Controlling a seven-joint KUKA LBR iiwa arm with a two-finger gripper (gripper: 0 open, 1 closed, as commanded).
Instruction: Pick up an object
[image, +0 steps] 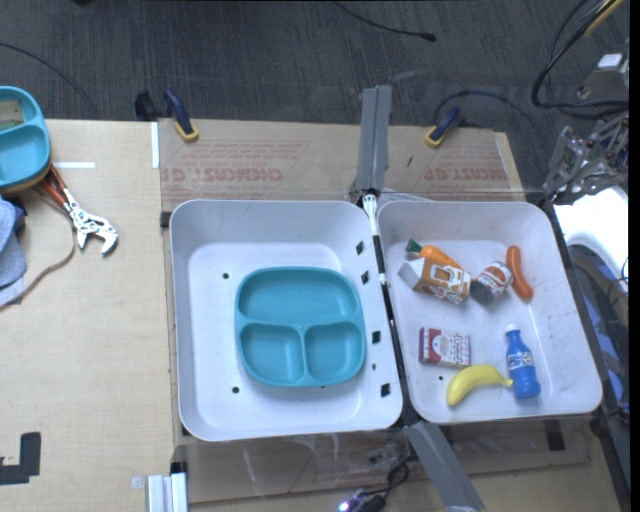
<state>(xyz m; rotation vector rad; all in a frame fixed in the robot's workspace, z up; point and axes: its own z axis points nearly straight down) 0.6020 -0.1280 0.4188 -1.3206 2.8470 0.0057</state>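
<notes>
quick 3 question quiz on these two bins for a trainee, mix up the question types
1. True or false: the teal divided plate lies in the left bin.
2. Which item lies nearest the banana? A) hot dog B) blue bottle C) carton
3. Fill in: the small red and white box lies in the ___ bin.

Key: 1 true; 2 B; 3 right

You have dark grey carpet (250, 50) beyond the plywood bench's (90, 350) far edge, black cables (570, 60) trailing at its far right corner.
</notes>
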